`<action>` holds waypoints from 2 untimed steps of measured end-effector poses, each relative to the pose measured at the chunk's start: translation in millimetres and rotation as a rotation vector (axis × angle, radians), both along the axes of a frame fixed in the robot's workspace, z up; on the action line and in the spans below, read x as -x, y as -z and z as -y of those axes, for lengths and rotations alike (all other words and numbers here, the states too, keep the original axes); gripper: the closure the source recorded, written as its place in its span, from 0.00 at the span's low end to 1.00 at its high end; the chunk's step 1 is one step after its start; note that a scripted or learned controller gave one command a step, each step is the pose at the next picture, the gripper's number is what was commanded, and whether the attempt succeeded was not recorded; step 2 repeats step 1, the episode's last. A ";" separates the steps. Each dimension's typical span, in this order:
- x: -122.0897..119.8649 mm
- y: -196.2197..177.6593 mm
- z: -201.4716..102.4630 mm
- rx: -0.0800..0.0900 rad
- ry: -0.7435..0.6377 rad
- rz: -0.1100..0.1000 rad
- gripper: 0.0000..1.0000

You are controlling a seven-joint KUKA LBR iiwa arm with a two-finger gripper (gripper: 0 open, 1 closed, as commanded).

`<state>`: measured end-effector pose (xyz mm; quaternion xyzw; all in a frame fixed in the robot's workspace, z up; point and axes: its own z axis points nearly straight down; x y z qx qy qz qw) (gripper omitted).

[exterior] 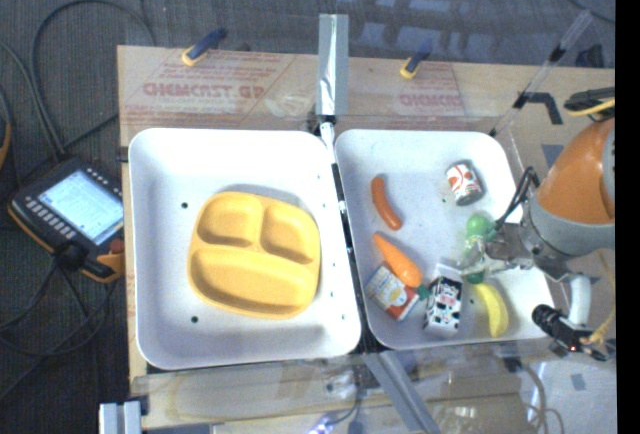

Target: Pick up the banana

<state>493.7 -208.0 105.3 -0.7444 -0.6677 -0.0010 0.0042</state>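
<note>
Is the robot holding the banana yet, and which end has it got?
Cannot tell. The gripper sits above the banana beside a green thing, but no object shows between its fingers.

arm (585,187) cut off at right edge

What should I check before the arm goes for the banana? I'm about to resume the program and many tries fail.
1. Banana in plain sight in the right bin: ok.
2. Banana held by the pincer: not ok, it lies loose on the bin floor.
3. Room beside the banana: not ok, the cow-print carton lies right next to it.
4. Pincer above the banana: not ok, it sits further back, by the green item.
5. Pincer opening: cannot tell.
6. Yellow tray out of the way in the left bin: ok.
</note>
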 end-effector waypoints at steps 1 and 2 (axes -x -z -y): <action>9.4 -78.6 -61.1 0.007 0.011 0.001 1.00; 9.4 -78.6 -61.1 0.007 0.011 0.001 1.00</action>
